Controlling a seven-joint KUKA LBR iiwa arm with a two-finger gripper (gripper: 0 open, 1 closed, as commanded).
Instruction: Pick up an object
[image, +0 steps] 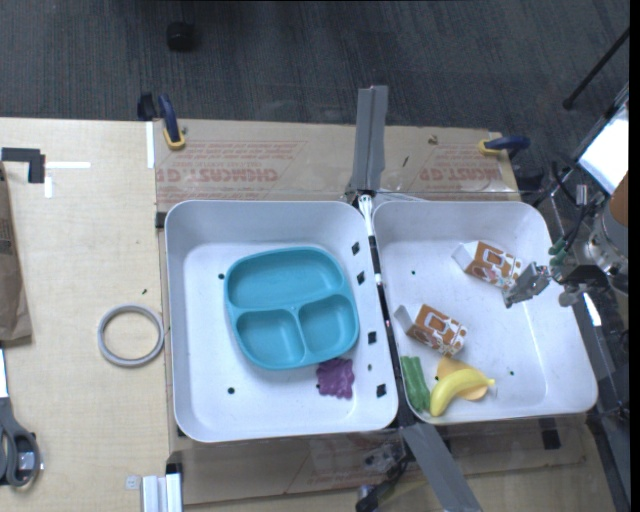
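A: Where is the thing to be picked found?

B: A candidate, the upper snack packet (489, 262), is seen at the upper right of the right bin (560, 385), lying flat and tilted. The gripper (527, 284) is placed at the packet's right end, touching or just beside it; contact cannot be confirmed. Whether the jaws are spread or pressed together cannot be told, as they are small and blurred against the white floor.

A: Why might that packet be chosen?

B: It is judged the easiest reach: it lies apart from the others and nearest the side from which the arm enters, at the frame's right.

A: What else is laid out?

B: A second snack packet (437, 329) is seen lower centre in the same bin, with a banana (458, 388) and a green pod (414, 384) crowded at the lower left corner. In the left bin (190, 330) a blue divided plate (291, 307) is set, with purple grapes (336, 378) just below it. A tape ring (131, 335) lies on the bench at far left.
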